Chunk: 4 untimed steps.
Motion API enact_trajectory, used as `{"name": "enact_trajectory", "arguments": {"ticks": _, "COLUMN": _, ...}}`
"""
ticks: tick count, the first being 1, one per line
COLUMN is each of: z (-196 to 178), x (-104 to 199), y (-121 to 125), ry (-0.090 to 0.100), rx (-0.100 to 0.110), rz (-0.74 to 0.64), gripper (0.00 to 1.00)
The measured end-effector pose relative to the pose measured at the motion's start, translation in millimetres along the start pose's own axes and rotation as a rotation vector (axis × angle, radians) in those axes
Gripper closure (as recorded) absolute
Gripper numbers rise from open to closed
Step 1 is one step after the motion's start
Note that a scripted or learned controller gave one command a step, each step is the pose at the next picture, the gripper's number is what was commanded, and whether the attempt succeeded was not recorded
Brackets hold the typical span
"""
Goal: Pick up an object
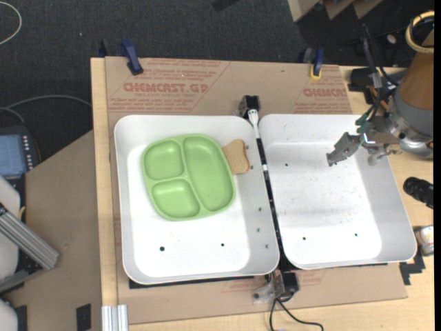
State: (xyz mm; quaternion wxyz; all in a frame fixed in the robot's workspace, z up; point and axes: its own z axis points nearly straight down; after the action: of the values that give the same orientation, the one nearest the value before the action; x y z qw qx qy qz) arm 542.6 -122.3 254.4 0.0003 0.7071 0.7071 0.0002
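Cardboard-topped bench, 2 white bins: the gripper (358, 147) hovers, spread and holding nothing, over the right bin (331, 219). Green tray (187, 176) and tan block (237, 157) lie in the left bin (193, 254); reaching across likely comes next.

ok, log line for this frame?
gripper: over right bin, nothing held | green plate, tan piece: left bin | pick: not done

left bin (138, 205): divided plate (187, 176), flat block (237, 157) touching its right | right bin (331, 219): end effector (353, 147) above
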Motion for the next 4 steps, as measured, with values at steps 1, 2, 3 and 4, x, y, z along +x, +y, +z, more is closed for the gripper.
{"name": "enact_trajectory", "arguments": {"ticks": 1, "z": -149.5, "x": 61.2, "y": -14.9, "ry": 0.001, "rx": -0.019, "rz": -0.008, "gripper": 0.00}}
{"name": "enact_trajectory", "arguments": {"ticks": 2, "z": -211.5, "x": 101.9, "y": -64.4, "ry": 0.002, "rx": -0.009, "rz": -0.005, "gripper": 0.00}}
{"name": "enact_trajectory", "arguments": {"ticks": 3, "z": -285.8, "x": 140.8, "y": -62.6, "ry": 0.002, "rx": -0.011, "rz": -0.005, "gripper": 0.00}}
{"name": "enact_trajectory", "arguments": {"ticks": 4, "z": -280.6, "x": 219.7, "y": -63.3, "ry": 0.002, "rx": -0.002, "rz": -0.010, "gripper": 0.00}}
